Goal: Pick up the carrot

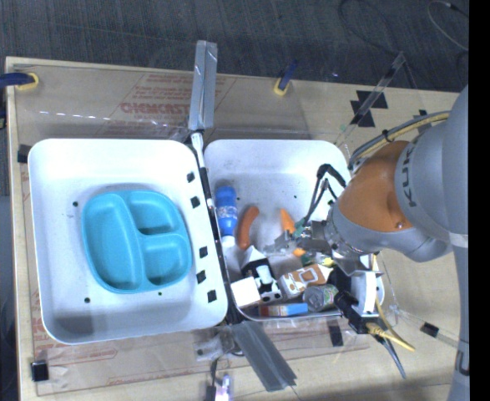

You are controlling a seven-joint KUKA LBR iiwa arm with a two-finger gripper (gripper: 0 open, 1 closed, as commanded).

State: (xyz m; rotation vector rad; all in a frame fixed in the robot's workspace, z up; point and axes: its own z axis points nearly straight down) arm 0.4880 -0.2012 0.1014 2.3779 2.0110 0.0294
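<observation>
The carrot (246, 226) is a short orange piece lying in the right bin (270, 159), just right of a blue bottle. A second small orange piece (287, 220) lies a little further right. My gripper (285, 242) hangs low over the middle of the right bin, just right of and slightly below the carrot, at the edge of a pile of clutter. The arm's orange band (370, 203) sits behind it to the right. Nothing is visibly held.
The blue bottle (225, 207) lies along the right bin's left wall. Several small packages and toys (299, 286) crowd that bin's front. The left bin (53, 174) holds a turquoise divided tray (136, 241). A metal divider (201, 90) runs between the bins.
</observation>
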